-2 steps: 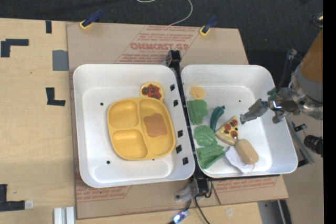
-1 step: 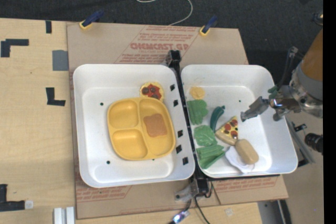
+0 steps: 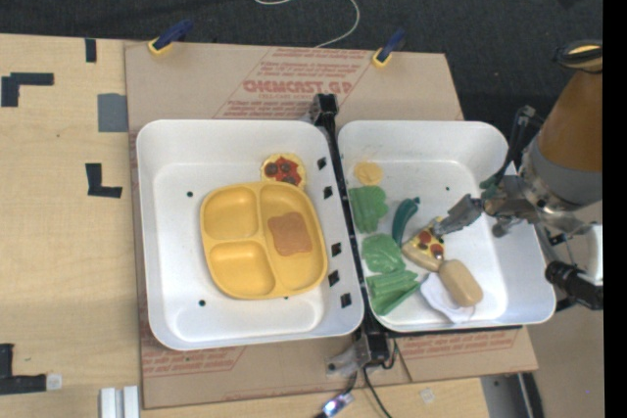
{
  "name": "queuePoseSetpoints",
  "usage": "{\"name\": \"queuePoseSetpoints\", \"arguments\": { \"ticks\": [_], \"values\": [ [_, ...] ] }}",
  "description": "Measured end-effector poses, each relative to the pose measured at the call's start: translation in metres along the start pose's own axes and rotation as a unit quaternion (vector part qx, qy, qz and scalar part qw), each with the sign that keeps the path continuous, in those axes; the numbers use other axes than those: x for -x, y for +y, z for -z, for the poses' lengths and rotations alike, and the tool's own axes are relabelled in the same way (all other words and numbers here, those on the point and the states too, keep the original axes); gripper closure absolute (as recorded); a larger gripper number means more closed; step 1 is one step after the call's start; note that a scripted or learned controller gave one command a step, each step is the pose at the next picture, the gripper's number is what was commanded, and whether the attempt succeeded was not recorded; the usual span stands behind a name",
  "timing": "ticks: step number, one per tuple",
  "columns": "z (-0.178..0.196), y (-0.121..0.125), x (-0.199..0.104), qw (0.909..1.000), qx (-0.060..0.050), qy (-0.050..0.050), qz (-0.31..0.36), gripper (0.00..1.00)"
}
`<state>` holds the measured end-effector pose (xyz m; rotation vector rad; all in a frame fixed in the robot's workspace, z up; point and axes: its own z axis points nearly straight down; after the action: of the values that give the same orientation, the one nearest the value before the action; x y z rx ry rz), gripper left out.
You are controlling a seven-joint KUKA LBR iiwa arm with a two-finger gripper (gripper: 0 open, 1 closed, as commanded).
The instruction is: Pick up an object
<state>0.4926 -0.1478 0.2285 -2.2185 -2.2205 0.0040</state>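
Observation:
In the right bin lie several toy foods. A pizza slice sits mid-bin, with a tan bread roll just below it on a white cloth. Left of them are a dark green pepper, a pale yellow disc and three green leafy pieces. My gripper reaches in from the right, low over the bin, its tip just above and right of the pizza slice. Nothing is seen held in it.
The left bin holds a yellow divided plate with a brown patty in its right compartment. A small red-topped tart lies at the plate's upper edge. The arm's orange band stands over the right bin's right rim.

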Motion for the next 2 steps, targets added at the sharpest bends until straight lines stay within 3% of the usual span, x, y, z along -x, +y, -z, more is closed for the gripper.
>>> {"name": "queuePoseSetpoints", "arguments": {
  "ticks": [2],
  "values": [
    [-0.092,0.010,0.002,1.0000,-0.001,0.000,0.000,0.00]
  ]
}}
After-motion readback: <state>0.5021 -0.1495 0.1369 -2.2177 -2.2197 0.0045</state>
